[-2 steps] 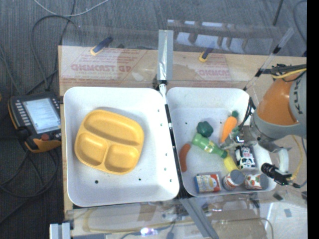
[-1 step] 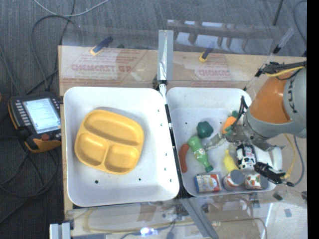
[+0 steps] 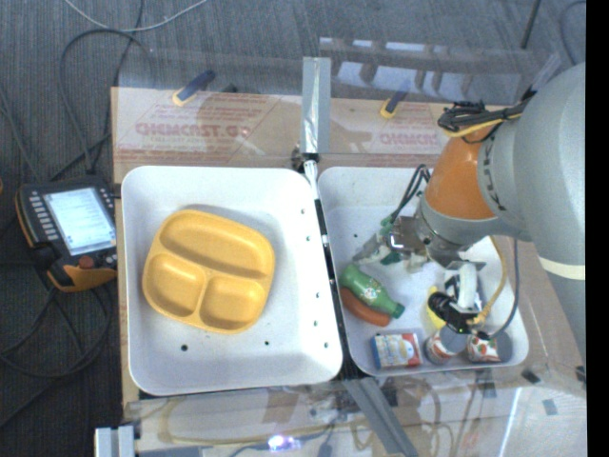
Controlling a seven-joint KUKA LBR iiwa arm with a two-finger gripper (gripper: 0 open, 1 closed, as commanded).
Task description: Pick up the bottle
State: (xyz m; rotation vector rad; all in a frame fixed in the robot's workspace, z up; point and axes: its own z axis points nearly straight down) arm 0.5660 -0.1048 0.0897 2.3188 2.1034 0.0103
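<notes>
**Green bottle down in the right bin, gripper close by**

Two shallow white bins side by side on the bench.

Left bin (image 3: 162,362): holds a single yellow tray (image 3: 209,269), set somewhat toward the bin's left edge and turned at a slight angle to the walls. Divided into three compartments, one long one along its far side and two smaller ones along its near side.

Right bin (image 3: 362,198): holds the clutter, gathered in the near half. Against the left wall, the green bottle (image 3: 373,291), on its side and slanted, broad end toward the left wall, narrow end pointing to the bin's middle. Resting on, or right against, an orange-red object (image 3: 369,316) that peeks out from under its near side; hard to say what that is. Along the near edge, a small carton (image 3: 395,350) with blue and red print, then two small round containers (image 3: 440,347) (image 3: 482,349) toward the near right corner, close together.

Over the middle of the right bin, the gripper (image 3: 392,248), just beyond the bottle's far side and near it. Open or closed: cannot tell from this angle. Touching the bottle or not: cannot tell either.
</notes>
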